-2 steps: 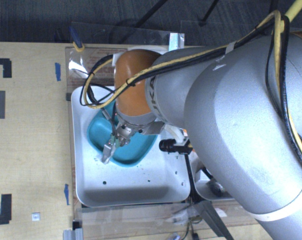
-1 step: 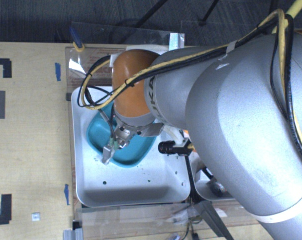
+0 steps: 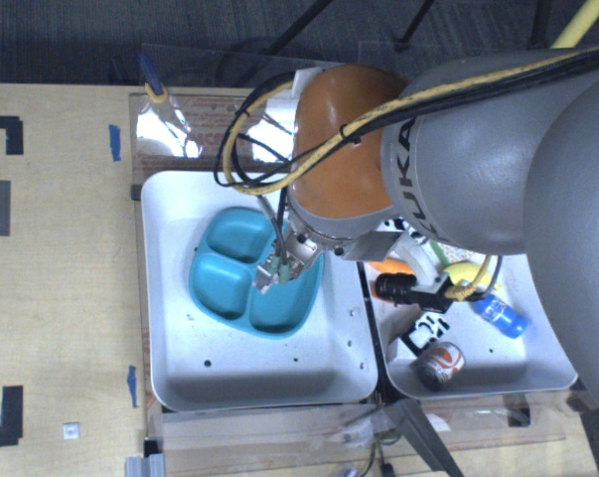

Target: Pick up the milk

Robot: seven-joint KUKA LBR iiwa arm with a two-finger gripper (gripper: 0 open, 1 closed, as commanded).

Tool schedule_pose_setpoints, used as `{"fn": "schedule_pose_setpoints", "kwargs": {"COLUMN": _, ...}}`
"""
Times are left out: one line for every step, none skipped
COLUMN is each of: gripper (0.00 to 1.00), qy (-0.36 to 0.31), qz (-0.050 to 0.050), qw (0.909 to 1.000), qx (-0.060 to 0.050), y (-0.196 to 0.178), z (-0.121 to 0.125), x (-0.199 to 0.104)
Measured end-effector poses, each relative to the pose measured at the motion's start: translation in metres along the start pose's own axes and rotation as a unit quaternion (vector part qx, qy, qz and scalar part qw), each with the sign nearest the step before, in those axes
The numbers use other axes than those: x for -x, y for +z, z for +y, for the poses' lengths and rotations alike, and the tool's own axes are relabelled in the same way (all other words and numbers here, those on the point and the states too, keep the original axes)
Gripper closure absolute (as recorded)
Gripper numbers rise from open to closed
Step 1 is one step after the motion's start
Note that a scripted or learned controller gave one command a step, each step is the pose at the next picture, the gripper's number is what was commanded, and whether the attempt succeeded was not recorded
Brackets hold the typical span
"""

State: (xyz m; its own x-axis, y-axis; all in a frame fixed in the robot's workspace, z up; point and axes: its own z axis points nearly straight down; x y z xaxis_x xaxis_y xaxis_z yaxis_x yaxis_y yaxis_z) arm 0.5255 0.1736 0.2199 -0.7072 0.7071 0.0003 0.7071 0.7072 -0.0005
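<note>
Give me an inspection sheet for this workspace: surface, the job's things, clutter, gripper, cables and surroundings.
Surface: pale wooden bench bearing a left bin and a right bin, both white.
Job's things: black-and-white pack in the right bin, possibly the milk; partly hidden.
Clutter: teal divided dish in the left bin; blue bottle and brown-and-silver round thing in the right bin.
Grippers: gripper over the teal divided dish, far from the pack.
Cables: yellow cable along the arm; black cables looping beside it.
Surroundings: blue tape marks on the bench; dark floor beyond.
</note>
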Motion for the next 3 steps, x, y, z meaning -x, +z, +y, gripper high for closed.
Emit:
{"fn": "schedule_pose_setpoints", "kwargs": {"gripper": 1.0, "qy": -0.071, "qz": 0.001, "qw": 0.9975, "qx": -0.001, "y": 0.01, "z": -0.009, "x": -0.057}}
{"fn": "schedule_pose_setpoints", "kwargs": {"gripper": 1.0, "qy": -0.248, "qz": 0.0, "qw": 0.9687, "qx": 0.0, "y": 0.089, "z": 0.004, "x": -0.069}}
{"fn": "schedule_pose_setpoints", "kwargs": {"gripper": 0.0, "qy": -0.248, "qz": 0.0, "qw": 0.9687, "qx": 0.0, "y": 0.089, "z": 0.003, "x": -0.069}}
